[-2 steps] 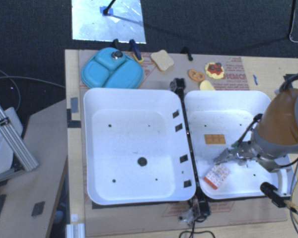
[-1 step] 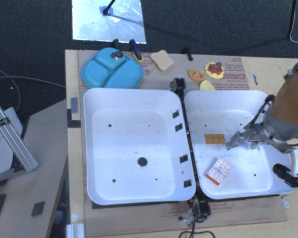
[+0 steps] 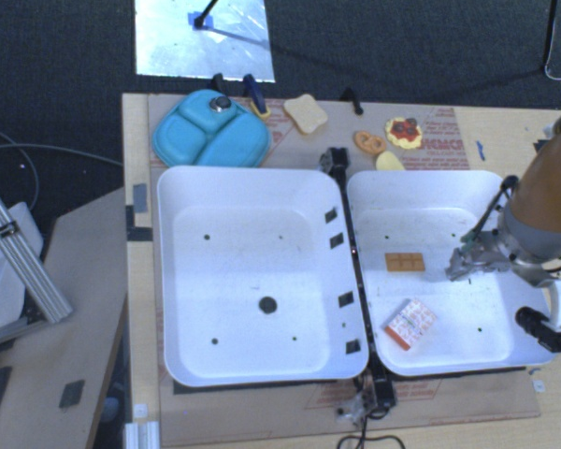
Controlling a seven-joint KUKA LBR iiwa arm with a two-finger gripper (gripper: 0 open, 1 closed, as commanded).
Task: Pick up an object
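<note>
We're looking down at the bench (image 3: 290, 419) and using the right bin (image 3: 430, 190) as our landmark for everything. Sitting flush against its left wall is the left bin (image 3: 206, 190), same shallow white shape, and it's holding a small dark round thing (image 3: 267, 305) on its floor. Coming in over the right bin's right side we're seeing the arm (image 3: 547, 199), grey with that orange band, and its gripper (image 3: 467, 265) is hanging low over the bin's floor, right of center; honestly we can't tell if the fingers are spread or closed, it's just a grey blur from up here. Behind the left bin, so up and to the left of our landmark, a blue sectioned plate (image 3: 210, 131) is lying on the bench. Inside the right bin, a red-and-white patterned packet (image 3: 409, 324) is lying tilted toward the front-left part of the floor, well apart from the gripper. Also inside, a flat brown waffle-like piece (image 3: 404, 263) is sitting near the middle, just to the left of the gripper and not touching it. Just behind the right bin's back wall we're seeing a toast slice (image 3: 306, 113), a round red-topped pastry (image 3: 404, 132) and a little pretzel (image 3: 368, 142).
</note>
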